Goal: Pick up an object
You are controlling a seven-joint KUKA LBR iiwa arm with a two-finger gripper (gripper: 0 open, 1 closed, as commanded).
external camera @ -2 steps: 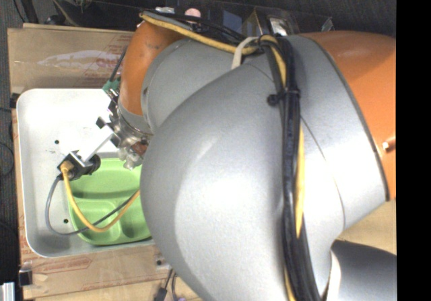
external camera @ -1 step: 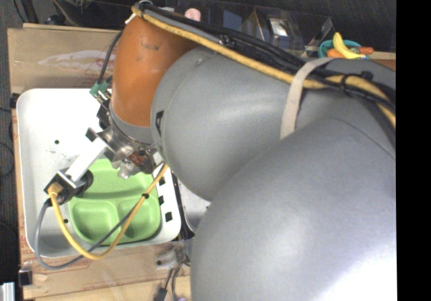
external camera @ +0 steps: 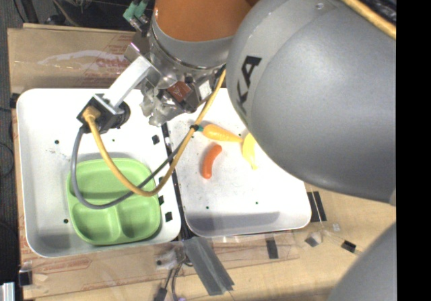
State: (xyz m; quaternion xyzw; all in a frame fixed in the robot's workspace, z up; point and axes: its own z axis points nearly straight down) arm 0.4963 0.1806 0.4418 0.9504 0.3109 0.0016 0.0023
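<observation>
I count two white bins on the surface (external camera: 40, 47): the left bin (external camera: 34, 178) and the right bin (external camera: 269, 215), touching along their inner rims. In the left bin lies one green divided tray (external camera: 114, 209), with three compartments, sitting toward the near right corner and close to the shared rim. In the right bin I see three small things: one orange sausage-shaped piece (external camera: 210, 160), one yellow-orange piece like a carrot (external camera: 219, 133) just behind it, and one pale yellow piece like a banana (external camera: 248, 150) to its right, partly under the arm. The three lie near one another but apart, in the far half of that bin.

The arm (external camera: 316, 77) covers the upper right of my view. The pincer (external camera: 160, 108) hangs over the far end of the shared rim, just beside the carrot-like piece; I cannot tell how it is set, and I see nothing in it. One yellow cable (external camera: 111, 165) and one grey cable (external camera: 75, 178) loop down over the tray.

Open floor shows in the left bin's far left and along the right bin's near edge.
</observation>
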